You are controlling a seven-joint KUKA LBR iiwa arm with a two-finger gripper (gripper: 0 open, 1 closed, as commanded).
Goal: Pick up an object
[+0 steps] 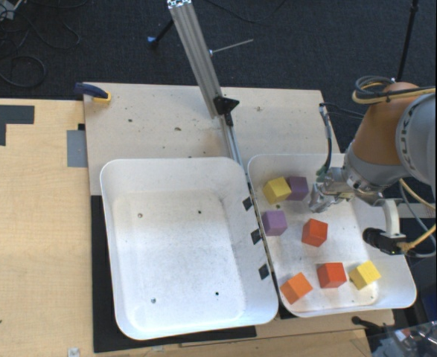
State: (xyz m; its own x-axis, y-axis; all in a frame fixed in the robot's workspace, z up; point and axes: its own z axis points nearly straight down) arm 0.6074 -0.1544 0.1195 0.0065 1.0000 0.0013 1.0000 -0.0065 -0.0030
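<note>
While the gripper (324,196) hangs over the right bin (397,292), its grip state cannot be told. A red cube (314,232) lies just below it.

From my seat, both white bins (129,192) look like smooth moulded plastic, the left one speckled with dark spots. The coloured cubes, such as the red one (315,232), read as matt foam or painted wood; I can't tell which. The slanted rail (197,50) is brushed metal, and the benchtop (24,222) is pale wood grain.

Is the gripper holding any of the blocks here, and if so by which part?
Nothing is visibly held. The gripper hangs over the right bin, above the red block; no block sits between its fingers.
</note>
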